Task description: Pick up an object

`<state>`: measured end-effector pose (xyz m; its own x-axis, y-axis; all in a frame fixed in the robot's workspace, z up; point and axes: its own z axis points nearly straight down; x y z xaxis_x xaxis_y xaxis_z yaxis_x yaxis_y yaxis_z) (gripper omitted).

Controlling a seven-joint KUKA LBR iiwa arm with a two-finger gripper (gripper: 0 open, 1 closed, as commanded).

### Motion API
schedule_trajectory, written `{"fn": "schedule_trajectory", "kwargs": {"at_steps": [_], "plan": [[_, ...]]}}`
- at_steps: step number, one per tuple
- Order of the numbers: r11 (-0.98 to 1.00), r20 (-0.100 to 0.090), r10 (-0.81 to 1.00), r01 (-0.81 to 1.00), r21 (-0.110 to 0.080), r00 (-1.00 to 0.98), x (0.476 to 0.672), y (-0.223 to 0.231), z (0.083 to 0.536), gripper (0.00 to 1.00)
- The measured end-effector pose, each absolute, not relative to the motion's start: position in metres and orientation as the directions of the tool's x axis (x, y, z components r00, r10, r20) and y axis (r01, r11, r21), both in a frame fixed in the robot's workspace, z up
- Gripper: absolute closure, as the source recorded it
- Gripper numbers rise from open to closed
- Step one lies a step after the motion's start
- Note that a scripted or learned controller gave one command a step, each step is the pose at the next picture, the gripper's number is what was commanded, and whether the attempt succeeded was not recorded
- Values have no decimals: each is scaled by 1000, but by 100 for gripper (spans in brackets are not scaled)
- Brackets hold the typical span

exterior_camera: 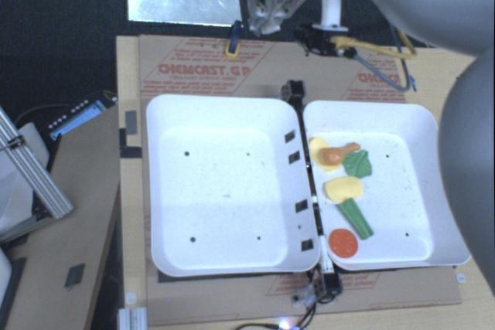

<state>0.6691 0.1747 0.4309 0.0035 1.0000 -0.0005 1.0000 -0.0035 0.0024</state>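
Overhead, the claw [265, 18] hangs beyond both bins [224, 120].

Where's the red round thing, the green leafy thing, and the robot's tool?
red round thing [343, 243], camera view, middle of its top face
green leafy thing [357, 164], camera view, middle of the leaf
tool [265, 21], camera view, between its fingertips

The jaws hang at the view's top, behind both bins [224, 189]. Well in front of them and rightward, the right bin [402, 189] holds five toys along its left side: drumstick [334, 153], leaf [357, 164], lemon [343, 188], stick [356, 217], disc [343, 243].
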Motion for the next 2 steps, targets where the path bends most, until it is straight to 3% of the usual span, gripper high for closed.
{"fn": "schedule_trajectory", "kwargs": {"at_steps": [1, 2], "plan": [[4, 1, 1000, 1000, 4, -4, 669, 195, 459, 100], [8, 3, 1000, 1000, 6, -8, 633, 214, 506, 100]]}}
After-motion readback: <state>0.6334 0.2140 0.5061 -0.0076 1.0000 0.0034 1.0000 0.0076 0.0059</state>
